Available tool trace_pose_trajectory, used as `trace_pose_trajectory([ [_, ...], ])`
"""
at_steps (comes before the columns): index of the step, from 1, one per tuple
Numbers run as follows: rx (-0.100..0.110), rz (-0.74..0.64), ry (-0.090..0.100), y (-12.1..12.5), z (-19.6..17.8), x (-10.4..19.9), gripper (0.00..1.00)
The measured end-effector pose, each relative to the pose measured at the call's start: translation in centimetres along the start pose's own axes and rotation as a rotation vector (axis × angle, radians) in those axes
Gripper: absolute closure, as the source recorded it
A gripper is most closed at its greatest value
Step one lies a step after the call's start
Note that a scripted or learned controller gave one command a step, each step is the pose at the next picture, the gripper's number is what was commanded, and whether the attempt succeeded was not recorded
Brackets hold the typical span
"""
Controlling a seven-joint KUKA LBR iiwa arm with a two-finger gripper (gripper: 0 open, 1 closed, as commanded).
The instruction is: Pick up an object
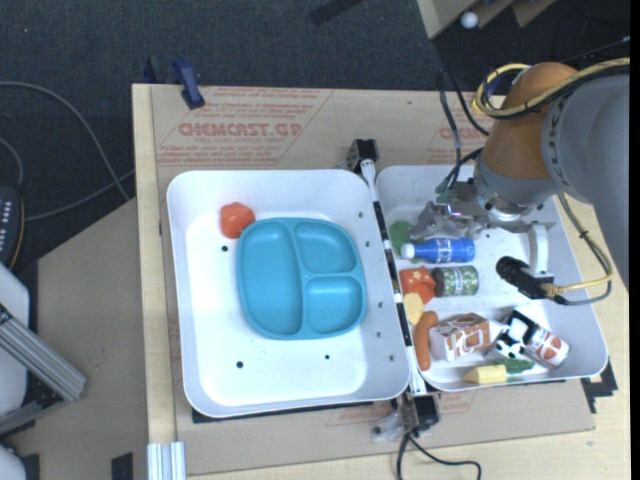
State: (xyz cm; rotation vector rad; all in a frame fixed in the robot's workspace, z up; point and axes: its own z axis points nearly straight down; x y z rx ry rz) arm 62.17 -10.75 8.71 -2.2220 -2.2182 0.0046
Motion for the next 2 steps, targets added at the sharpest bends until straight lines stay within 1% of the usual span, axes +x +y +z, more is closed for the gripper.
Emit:
trace_pose_trajectory([
  [1,-0.002,0.001,0.0,-14.3,0.3,-2.3,0.0],
  [2,-0.004,-0.002,0.001,-9.9,0.3,-2.4,0.0],
])
